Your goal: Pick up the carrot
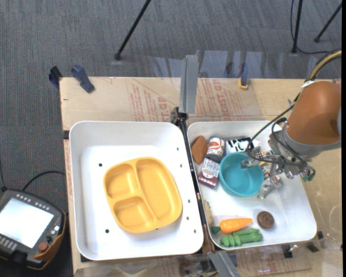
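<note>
The carrot, orange with a green top at its left end, lies near the front edge of the right bin, just above a green pea pod. My gripper hangs over the middle right of that bin, beside the right rim of a teal bowl. It is well behind the carrot and apart from it. Nothing shows between the fingers, and the wrist hides much of them.
In the right bin also lie a brown round cookie, a brown bread piece, a small can, a printed packet and a black-and-white item. The left bin holds a yellow divided plate.
</note>
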`<state>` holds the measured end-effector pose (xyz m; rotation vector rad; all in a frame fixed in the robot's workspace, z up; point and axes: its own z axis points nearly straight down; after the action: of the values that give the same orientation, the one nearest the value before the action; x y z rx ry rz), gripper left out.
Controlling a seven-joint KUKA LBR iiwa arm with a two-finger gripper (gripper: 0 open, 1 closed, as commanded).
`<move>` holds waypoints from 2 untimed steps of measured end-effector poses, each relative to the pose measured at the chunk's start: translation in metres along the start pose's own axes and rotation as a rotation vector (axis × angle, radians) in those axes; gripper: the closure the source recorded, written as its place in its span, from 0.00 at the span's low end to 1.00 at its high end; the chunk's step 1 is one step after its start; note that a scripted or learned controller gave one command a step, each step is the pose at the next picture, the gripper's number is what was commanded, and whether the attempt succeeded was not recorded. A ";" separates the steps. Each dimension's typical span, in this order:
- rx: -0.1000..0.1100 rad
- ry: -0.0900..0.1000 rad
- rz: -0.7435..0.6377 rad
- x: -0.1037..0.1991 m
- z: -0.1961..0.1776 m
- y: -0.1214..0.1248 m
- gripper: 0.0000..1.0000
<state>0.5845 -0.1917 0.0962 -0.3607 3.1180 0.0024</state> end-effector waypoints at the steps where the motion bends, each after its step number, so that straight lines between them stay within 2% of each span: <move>1: -0.003 0.005 0.013 0.077 0.010 0.020 0.00; 2: -0.002 0.003 0.154 0.071 0.009 0.104 0.00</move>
<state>0.4912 -0.1064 0.0869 -0.1201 3.1399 0.0058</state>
